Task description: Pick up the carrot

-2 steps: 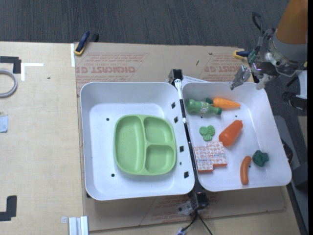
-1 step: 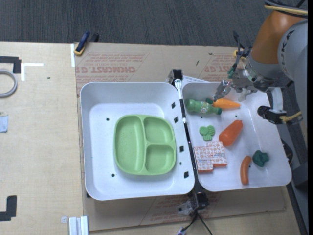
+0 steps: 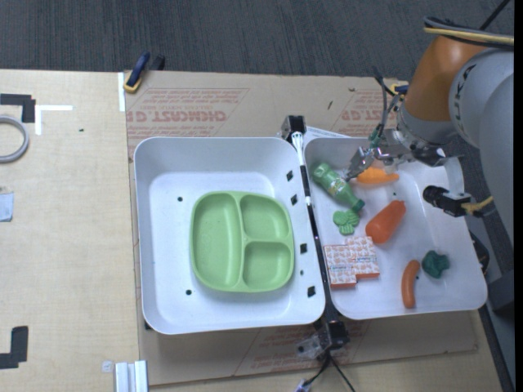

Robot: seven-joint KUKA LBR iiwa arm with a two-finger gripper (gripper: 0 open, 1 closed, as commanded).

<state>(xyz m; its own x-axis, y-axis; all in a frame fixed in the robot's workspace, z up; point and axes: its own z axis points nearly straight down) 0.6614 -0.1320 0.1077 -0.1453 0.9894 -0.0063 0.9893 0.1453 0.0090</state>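
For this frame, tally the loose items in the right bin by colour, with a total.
Orange: 3 (carrot at the gripper, larger orange vegetable, small orange piece)
Green: 3 (green bottle, small green piece, dark green broccoli-like piece)
Red and white: 1 (patterned box)
Total: 7

A green divided plate [image 3: 243,242] lay in the left bin [image 3: 155,219]; the right bin [image 3: 458,296] held a green bottle [image 3: 335,183], a small green piece [image 3: 346,220], a red-and-white box [image 3: 351,265], a sausage [image 3: 409,283] and dark green broccoli [image 3: 435,264].
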